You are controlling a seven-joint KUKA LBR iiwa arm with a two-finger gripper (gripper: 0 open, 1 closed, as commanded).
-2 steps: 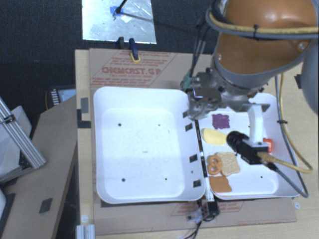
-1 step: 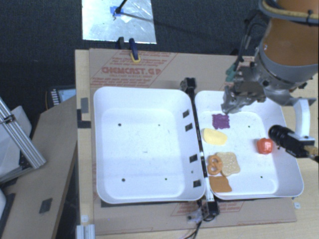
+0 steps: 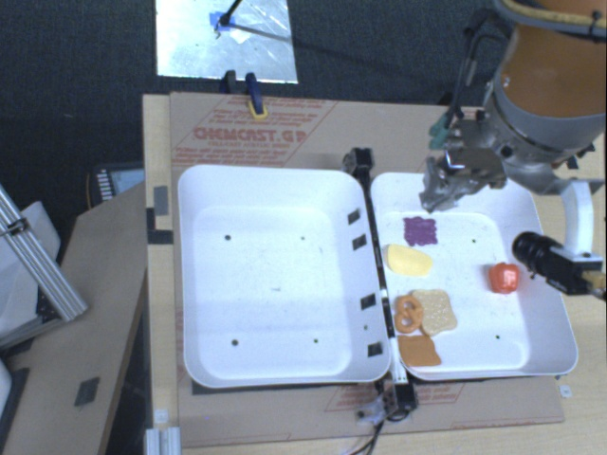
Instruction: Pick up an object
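We look down on a tan bench [image 3: 123, 254] that carries a brown printed board [image 3: 285, 126], and on that board sit two shallow white bins side by side, joined along a dark hinge strip. The left bin [image 3: 204, 192] has only small dark holes in its floor. Beyond the board the ground is dark, with a shiny metal sheet [image 3: 225, 25] lying on it, and a blue and yellow clip [image 3: 254, 98] stands at the board's far edge. An aluminium rail [image 3: 33, 259] slants in at the left.

The right bin [image 3: 545, 325] holds the loose things: a purple piece [image 3: 420, 230], a yellow piece [image 3: 409, 261] just below it, a pretzel [image 3: 409, 314] touching a beige slice [image 3: 435, 311], an orange-brown slab [image 3: 419, 351] at the near edge, and a red-orange piece [image 3: 505, 278] well apart toward the right.

The grey arm with its orange band comes in from the upper right. Its gripper [image 3: 438, 197] hangs over the far rim of the right bin, just above the purple piece and near it but not touching. Whether the fingers are released or clenched we cannot tell; nothing shows between them.
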